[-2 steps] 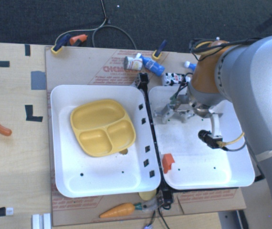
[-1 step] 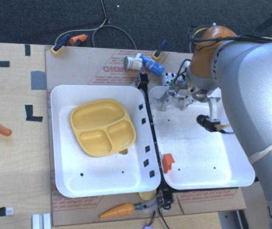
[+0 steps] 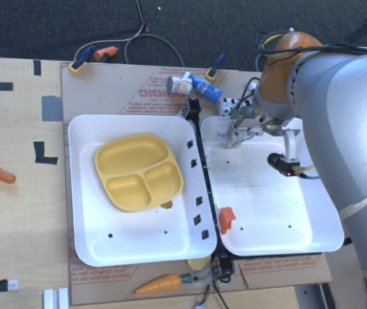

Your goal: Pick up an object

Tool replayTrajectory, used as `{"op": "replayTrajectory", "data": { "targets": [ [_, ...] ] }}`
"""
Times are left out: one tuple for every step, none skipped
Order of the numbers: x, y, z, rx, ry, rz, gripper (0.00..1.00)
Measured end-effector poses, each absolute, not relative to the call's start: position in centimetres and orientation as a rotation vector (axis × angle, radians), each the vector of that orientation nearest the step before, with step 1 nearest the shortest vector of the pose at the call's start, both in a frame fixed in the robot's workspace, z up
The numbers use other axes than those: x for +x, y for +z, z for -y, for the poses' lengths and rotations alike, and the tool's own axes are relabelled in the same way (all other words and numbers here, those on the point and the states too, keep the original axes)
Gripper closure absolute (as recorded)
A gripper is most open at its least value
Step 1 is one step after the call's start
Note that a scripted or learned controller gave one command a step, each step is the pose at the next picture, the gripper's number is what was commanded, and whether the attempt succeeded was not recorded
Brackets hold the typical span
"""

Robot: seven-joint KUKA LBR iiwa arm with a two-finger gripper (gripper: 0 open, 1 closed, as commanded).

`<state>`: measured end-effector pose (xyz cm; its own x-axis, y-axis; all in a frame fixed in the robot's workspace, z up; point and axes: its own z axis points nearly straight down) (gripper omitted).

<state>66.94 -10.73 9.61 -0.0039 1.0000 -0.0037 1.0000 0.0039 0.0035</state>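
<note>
With the jaws (image 3: 235,132) low at the right bin's (image 3: 267,201) far corner, grip unreadable, they risk closing on nothing, the orange block (image 3: 226,219) lying well apart.

Bright, even light (slightly soft).

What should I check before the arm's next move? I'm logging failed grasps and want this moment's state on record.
1. Gripper over the right bin: ok, at its far end.
2. Object between the fingers: cannot tell.
3. Pickable object in the right bin: ok, orange block by its near left wall.
4. Gripper aligned with that block: not ok, the two are well apart.
5. Yellow divided plate lying in the left bin: ok.
</note>
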Motion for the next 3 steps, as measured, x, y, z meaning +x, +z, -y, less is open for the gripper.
{"op": "replayTrajectory", "data": {
  "targets": [
    [63.2, 19.0, -0.6, 2.209, 0.011, -2.234, 1.00],
    [66.9, 19.6, 7.1, 2.222, -0.002, -2.215, 1.00],
    [66.8, 21.1, 9.8, 2.222, -0.002, -2.219, 1.00]
  ]
}}
